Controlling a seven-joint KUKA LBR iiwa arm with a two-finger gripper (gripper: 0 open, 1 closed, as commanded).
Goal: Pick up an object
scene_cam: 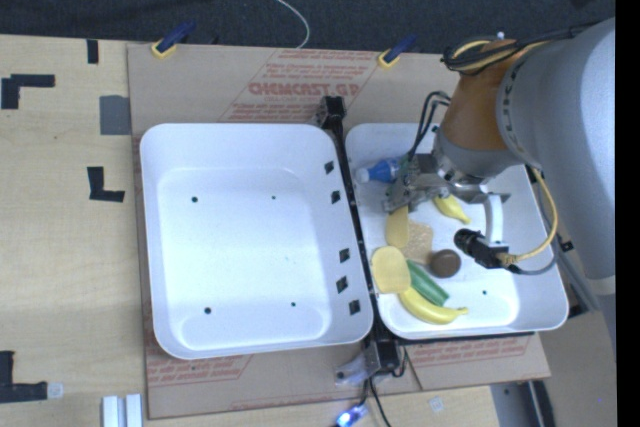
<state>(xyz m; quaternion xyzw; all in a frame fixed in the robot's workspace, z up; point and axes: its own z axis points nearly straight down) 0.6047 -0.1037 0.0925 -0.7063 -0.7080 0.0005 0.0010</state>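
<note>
White left bin [180, 165], bare floor

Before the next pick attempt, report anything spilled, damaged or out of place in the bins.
Nothing stands out. The banana, green piece, brown ball and blue item all lie inside the right bin, crowded along its left side, with the gripper above them.

We saw a big white bin [245, 235] on the left. It sat on a brown board [300, 87]. Two blue and yellow clips [172, 39] held the far edge. A thin wire [285, 0] hung down.
</note>
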